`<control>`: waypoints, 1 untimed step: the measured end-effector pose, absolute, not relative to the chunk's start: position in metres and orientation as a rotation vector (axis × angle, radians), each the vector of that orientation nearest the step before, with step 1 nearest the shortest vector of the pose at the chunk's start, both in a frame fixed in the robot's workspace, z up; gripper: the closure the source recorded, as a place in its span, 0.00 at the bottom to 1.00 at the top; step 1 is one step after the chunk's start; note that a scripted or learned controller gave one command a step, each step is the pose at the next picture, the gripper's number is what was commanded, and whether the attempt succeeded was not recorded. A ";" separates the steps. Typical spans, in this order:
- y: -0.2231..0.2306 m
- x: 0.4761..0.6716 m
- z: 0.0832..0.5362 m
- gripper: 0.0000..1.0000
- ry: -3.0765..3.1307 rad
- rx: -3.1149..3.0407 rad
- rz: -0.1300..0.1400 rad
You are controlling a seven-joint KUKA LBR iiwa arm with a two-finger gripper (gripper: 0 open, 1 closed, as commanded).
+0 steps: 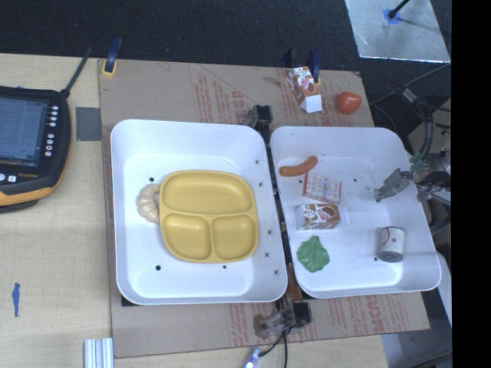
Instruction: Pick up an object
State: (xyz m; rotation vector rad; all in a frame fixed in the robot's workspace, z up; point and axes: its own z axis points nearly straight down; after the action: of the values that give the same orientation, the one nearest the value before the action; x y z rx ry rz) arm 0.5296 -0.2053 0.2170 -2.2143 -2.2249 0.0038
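Gripper [393, 184] reaches in over the right bin's [360, 282] right edge, fingers slightly apart with nothing between them; a can [390, 244] lies on its side below it, near but apart; a sausage [298, 166], 2 packets [321, 188] [317, 216] and a green leaf [312, 254] lie toward that bin's left side; the left bin [138, 274] holds a yellow 3-part plate [207, 215] with a pastry [147, 202] touching its left edge.

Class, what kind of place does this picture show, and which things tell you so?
Probably a robot lab bench: two white bins clamped on cardboard, toy food such as a sausage, and a control pendant at the side.
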 end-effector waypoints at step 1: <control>-0.124 0.563 0.123 0.00 -2.230 -2.215 -0.001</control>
State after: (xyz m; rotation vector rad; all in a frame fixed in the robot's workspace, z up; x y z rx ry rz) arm 0.5632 -0.1235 0.1228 -2.2150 -2.2303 -0.0006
